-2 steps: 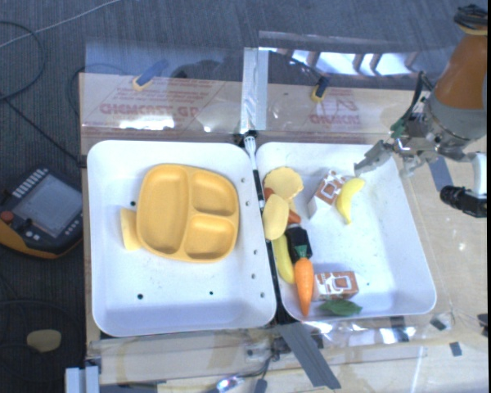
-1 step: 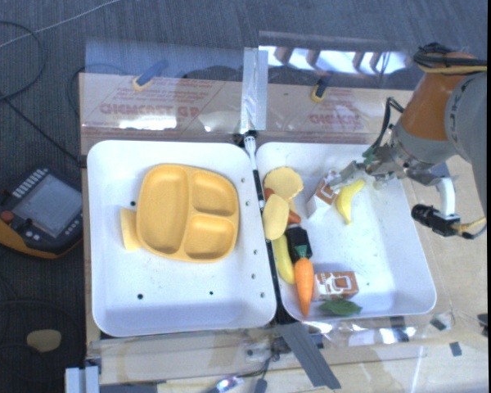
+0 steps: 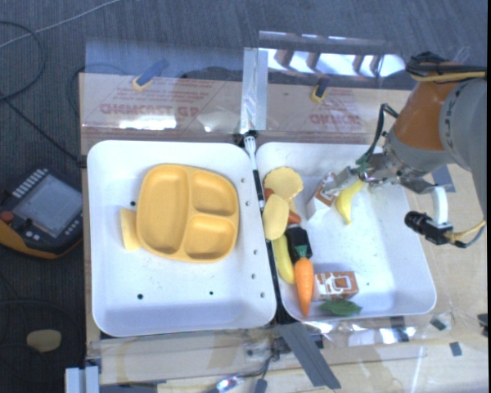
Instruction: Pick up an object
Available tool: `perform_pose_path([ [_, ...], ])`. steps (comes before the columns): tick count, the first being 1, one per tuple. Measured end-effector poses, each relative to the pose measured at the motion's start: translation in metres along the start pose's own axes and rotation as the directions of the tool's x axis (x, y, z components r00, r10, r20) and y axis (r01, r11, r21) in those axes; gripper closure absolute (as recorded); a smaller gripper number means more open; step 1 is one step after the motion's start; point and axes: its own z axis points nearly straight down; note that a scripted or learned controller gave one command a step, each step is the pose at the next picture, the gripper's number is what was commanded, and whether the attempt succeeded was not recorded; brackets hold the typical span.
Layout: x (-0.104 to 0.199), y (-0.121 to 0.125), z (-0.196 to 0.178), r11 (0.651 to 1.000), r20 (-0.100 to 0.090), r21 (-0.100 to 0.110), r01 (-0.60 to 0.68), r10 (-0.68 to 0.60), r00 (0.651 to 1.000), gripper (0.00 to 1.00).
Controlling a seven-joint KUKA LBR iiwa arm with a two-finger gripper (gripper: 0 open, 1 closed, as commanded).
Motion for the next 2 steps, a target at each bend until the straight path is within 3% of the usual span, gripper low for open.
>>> perform_pose_path([
  [1,-0.023,-0.01,-0.029,0.995,-0.019,0.059,-0.074,0.075,0.997,0.0],
  [2,0.014,-0.006,-0.006,0.996,-0.009,0.032,-0.085,0.085,0.996,0.0],
])
